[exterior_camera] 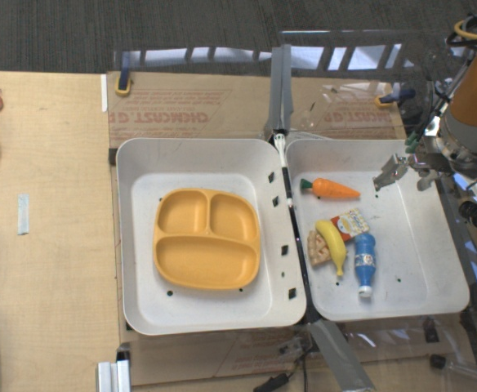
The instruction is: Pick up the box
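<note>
Camera view showed the small flat cardboard box, printed in red, yellow and white, lying in the right shallow white plastic bin. Its lower left corner was covered by the yellow plastic banana, and the cap end of the blue plastic bottle with a white label touched its lower edge, so the box's full outline could not be traced and its print was too small to read. A brown textured piece beside the banana was hard to identify.

The grey metal two-finger jaws hung over the upper right part of that bin, partly blurred against the wrist hardware; whether they were released or clenched could not be told, and nothing was visible between them. The arm's orange band was cut off at the frame's right edge.

The box lay below and to the left of the jaws, well apart from them. The orange plastic carrot with a green top sat left of the jaws, between them and the box. The yellow-orange three-compartment plastic plate rested far left of the jaws in the left white bin.
</note>
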Robot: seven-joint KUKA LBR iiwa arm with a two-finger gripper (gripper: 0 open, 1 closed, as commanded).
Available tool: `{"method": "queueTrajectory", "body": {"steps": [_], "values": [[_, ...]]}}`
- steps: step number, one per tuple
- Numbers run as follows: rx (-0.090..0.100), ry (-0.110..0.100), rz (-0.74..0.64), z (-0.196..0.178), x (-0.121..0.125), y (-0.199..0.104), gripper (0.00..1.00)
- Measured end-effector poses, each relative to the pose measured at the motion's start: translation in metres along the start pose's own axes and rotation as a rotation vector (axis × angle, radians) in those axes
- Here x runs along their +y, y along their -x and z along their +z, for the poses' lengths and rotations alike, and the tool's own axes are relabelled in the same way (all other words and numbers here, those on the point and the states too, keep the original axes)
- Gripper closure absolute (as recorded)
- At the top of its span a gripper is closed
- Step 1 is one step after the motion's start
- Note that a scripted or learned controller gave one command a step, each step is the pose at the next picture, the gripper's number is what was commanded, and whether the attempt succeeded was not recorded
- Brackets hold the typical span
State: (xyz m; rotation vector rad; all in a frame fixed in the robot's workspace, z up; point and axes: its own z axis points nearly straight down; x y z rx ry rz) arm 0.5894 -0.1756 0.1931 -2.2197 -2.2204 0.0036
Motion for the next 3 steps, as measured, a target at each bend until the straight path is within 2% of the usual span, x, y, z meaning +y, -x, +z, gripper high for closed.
{"method": "queueTrajectory", "body": {"steps": [1, 2, 3], "values": [[0.000, 0.000, -0.005, 0.101, -0.041, -0.075, 0.00], [0.000, -0.002, 0.000, 0.092, -0.042, -0.073, 1.00], [-0.001, 0.000, 0.018, 0.002, -0.004, -0.148, 1.00]]}}
